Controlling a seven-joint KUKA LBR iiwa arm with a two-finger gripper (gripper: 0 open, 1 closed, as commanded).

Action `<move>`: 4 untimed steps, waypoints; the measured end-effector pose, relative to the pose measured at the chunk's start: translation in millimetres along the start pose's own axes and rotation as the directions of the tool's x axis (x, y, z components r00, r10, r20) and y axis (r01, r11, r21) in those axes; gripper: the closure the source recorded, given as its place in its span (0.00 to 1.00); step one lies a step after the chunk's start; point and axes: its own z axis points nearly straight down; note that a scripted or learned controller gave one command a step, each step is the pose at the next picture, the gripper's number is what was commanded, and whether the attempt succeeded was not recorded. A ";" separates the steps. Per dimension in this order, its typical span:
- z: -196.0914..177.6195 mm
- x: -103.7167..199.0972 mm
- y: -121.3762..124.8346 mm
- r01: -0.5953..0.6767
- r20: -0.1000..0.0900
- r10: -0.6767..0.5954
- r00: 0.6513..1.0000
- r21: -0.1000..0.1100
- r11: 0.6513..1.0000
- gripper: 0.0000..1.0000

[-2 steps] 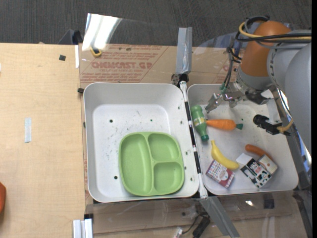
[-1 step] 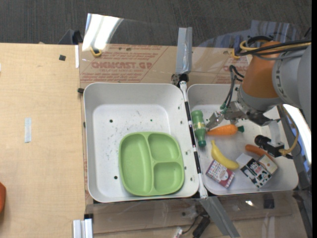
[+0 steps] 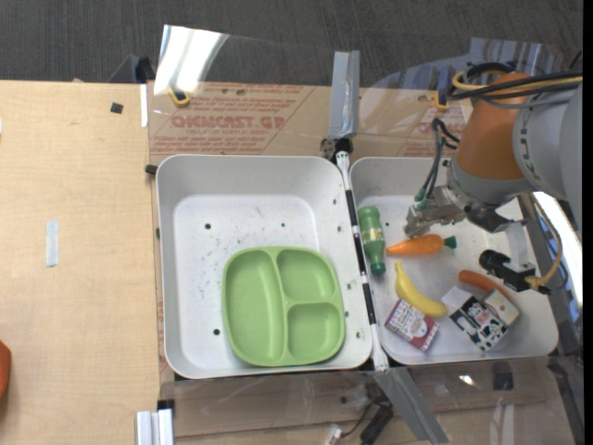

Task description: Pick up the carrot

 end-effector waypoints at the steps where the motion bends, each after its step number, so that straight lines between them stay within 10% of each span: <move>1: 0.0 0.1 0.0 0.000 0.000 0.000 1.000 0.000 1.000 0.00; 2: -8.9 -1.7 -0.1 -0.003 0.001 0.003 1.000 -0.001 1.000 1.00; 3: -8.9 -1.5 -0.1 -0.003 0.001 0.003 1.000 -0.001 1.000 0.00; 4: 10.8 -0.9 -55.5 0.013 -0.004 -0.013 1.000 0.004 1.000 0.00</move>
